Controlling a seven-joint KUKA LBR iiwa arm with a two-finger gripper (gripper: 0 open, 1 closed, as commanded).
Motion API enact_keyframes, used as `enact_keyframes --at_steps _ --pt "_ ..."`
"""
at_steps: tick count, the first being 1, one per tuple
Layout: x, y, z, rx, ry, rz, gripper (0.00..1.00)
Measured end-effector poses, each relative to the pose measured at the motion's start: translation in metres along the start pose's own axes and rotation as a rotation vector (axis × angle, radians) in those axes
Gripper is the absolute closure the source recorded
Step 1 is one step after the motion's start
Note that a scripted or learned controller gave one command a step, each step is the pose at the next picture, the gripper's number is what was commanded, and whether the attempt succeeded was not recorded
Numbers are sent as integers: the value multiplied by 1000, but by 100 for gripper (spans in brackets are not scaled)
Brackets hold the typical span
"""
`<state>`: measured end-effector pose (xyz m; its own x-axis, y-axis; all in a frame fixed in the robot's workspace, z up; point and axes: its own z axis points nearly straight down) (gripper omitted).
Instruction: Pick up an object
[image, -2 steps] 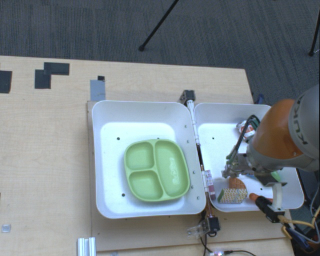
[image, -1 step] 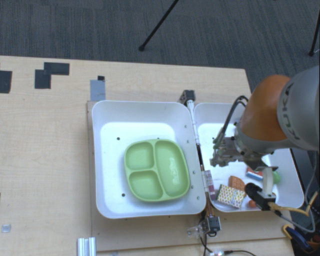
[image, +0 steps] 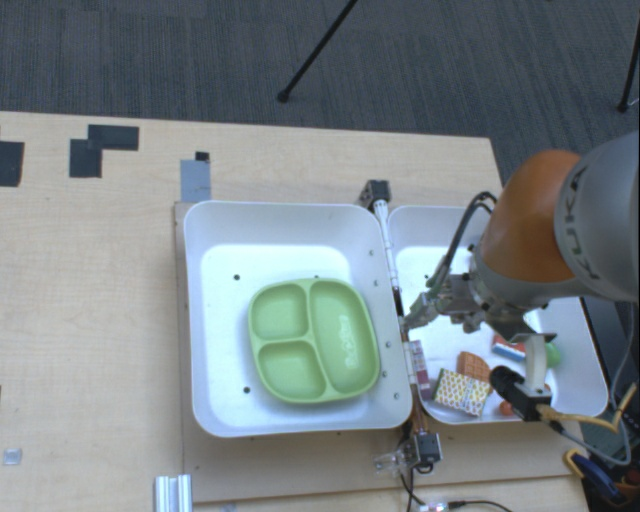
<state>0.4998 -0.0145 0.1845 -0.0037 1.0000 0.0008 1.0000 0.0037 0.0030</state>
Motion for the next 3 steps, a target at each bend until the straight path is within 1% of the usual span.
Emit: enact_keyframes --at_steps 1,3 --pt "-32 1 39 -26 -3 4 0" --pt "-39 2 44 -29 5 1 0"
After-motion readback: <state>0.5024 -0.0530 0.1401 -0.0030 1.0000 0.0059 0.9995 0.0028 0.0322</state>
